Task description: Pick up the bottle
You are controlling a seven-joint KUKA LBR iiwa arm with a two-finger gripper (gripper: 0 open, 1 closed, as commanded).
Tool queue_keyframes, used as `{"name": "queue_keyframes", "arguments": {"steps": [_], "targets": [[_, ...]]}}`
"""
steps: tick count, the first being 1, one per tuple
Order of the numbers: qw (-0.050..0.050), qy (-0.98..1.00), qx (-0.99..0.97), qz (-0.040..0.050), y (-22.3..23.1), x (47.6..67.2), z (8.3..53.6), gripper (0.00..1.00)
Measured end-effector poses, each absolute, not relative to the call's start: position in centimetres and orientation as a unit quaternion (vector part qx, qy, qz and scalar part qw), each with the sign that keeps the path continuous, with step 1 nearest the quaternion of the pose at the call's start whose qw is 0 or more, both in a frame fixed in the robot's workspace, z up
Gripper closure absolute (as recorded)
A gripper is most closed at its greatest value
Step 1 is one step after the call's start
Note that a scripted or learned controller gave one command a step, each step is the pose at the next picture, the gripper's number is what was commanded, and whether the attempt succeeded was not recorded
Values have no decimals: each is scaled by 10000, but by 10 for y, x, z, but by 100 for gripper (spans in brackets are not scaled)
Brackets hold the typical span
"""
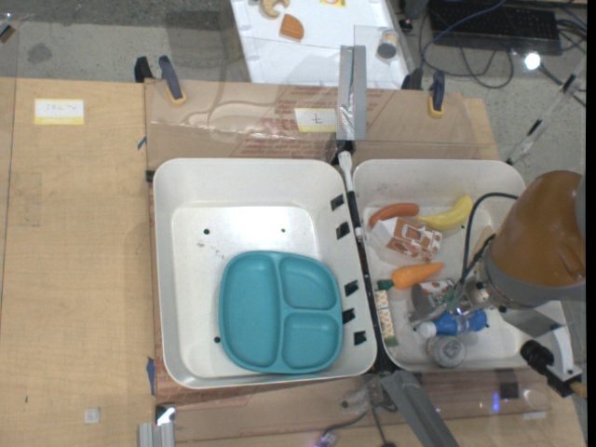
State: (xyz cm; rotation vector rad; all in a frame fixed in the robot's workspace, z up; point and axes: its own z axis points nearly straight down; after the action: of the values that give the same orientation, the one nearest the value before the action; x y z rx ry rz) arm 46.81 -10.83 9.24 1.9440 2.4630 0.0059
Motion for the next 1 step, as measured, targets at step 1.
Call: {"name": "queue_keyframes", "arguments": {"steps": [1], "targets": [[42, 7827, 6224, 26, -111, 469, 103, 100]]}}
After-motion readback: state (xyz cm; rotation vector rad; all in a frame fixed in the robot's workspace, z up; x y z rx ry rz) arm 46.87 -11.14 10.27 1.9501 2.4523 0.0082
